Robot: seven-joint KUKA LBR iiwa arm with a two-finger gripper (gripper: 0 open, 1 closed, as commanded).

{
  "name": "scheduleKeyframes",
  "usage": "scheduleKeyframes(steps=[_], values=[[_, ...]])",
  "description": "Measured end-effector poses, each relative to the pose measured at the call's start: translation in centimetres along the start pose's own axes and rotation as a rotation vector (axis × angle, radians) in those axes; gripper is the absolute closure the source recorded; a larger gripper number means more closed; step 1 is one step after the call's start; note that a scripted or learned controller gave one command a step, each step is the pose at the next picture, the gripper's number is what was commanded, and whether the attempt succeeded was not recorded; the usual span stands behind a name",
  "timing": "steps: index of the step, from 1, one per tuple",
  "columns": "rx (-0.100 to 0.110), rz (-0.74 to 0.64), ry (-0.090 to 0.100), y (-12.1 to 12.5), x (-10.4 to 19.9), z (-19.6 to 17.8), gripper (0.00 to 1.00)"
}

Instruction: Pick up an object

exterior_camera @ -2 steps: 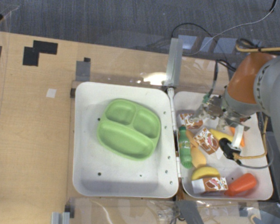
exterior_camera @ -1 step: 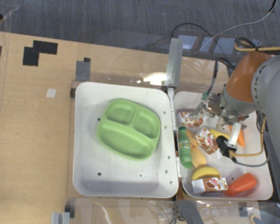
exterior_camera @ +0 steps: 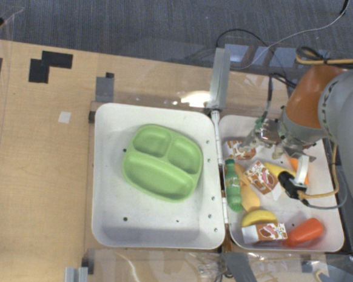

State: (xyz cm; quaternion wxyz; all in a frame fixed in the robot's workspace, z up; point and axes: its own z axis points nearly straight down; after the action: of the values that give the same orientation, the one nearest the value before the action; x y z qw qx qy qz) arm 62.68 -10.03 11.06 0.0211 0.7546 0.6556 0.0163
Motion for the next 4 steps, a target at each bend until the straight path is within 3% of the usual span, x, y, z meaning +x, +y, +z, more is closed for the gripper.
scheduleKeyframes(steps=[1,2,3,4], values=[[-0.009,0.047,0.009,-1.2,-0.9,-0.1,0.0],[-0.018,0.044,0.013,-0.8,-0.6,-1.6,1.0],[-0.022,0.049,0.008,-0.7,-1.0,-1.7,0.0],[0.026,-0.129,0.004,-6.1,-4.0,1.3,0.0]])
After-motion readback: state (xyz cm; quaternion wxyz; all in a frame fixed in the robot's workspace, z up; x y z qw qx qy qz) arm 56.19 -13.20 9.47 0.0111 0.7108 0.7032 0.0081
